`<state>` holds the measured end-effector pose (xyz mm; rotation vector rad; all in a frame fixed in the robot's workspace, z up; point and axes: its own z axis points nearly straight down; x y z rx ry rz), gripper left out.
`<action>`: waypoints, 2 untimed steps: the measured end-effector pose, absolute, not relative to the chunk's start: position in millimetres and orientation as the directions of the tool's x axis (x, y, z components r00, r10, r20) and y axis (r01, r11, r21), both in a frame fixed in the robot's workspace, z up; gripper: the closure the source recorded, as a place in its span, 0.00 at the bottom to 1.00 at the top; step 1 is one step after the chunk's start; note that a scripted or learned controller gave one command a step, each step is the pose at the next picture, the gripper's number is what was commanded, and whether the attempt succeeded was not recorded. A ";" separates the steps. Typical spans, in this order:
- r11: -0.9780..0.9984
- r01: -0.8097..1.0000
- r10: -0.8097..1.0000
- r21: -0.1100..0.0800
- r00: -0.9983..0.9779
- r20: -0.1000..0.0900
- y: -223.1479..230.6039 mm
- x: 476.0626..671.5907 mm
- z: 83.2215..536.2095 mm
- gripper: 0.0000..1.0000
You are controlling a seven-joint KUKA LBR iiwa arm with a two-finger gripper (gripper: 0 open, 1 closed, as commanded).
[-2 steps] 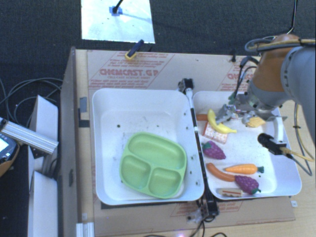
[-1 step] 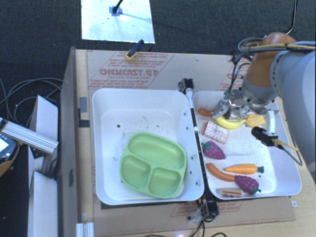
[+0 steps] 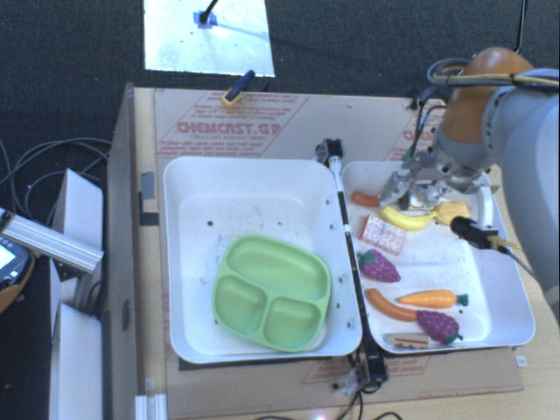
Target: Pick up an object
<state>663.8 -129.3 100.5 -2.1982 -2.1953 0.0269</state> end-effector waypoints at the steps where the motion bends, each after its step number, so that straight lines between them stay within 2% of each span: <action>1: -0.003 0.999 1.000 -0.040 0.003 -0.009 -141.0 662.1 113.6 1.00; 2: 0.003 1.000 1.000 0.005 -0.003 -0.001 -96.7 601.5 193.7 1.00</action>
